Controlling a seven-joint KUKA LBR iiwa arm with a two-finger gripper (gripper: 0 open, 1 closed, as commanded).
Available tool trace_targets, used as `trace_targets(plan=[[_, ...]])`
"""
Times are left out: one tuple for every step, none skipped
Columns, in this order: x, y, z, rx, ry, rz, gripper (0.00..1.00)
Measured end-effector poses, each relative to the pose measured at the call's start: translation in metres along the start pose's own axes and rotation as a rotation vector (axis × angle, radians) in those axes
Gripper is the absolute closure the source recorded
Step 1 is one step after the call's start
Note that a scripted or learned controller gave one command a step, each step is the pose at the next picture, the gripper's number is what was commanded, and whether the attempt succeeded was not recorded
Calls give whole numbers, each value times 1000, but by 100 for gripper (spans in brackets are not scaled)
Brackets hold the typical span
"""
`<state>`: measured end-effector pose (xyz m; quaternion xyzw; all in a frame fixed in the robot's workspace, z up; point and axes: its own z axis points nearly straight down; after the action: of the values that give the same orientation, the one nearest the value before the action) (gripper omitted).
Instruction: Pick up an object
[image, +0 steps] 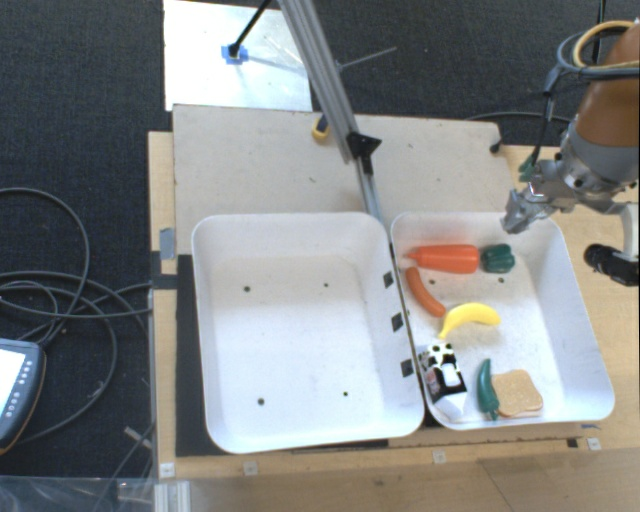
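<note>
Two white bins sit side by side on the counter (260, 165); the left bin (300, 330) serves as the landmark for everything else. The right bin (575, 330) touches its right wall and holds all the small things. The arm (605, 120), grey with an orange band, comes in from well to the right of the left bin and above its far edge, angled down and leftward toward the far rim of the right bin. Its end effector (522, 212) hangs over that far rim, near the green end of the carrot; nothing shows between its tips, and whether they are spread or pressed together cannot be told at this angle.

Right of the left bin's far corner lies an orange carrot (445, 258) with a green top (497, 259). Just beside the shared wall lies a slim orange sausage (424, 292), tilted. Farther right is a yellow banana (469, 318). Toward the near right corner of the left bin stands a small black-and-white toy (441, 368). Beyond it lie a slice of bread (518, 393) and a green pepper (486, 388), touching.
</note>
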<state>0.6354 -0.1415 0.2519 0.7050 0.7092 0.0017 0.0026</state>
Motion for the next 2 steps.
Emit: trace_targets(plan=[[54, -11, 13, 7, 3, -4, 100], [99, -28, 21, 7, 3, -3, 100]])
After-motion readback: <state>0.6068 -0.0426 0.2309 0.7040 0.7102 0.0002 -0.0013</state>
